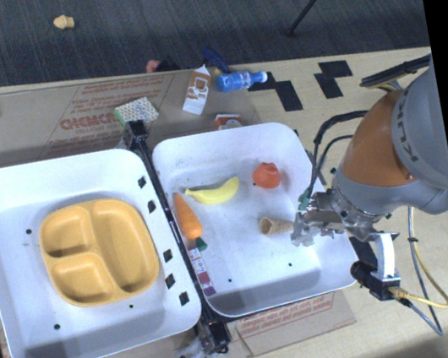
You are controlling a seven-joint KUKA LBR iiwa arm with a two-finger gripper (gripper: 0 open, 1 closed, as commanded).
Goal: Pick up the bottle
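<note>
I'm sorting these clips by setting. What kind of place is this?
Probably a robotics lab test bench: two white bins clamped onto taped cardboard, a grey-and-orange arm with its claw over the right bin, and toy food such as a banana and carrot.

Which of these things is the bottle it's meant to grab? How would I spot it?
Look past the far rim of the right bin, on the brown bench. The bottle lies on its side there, beside a small carton. It is the one blue item among them.
</note>
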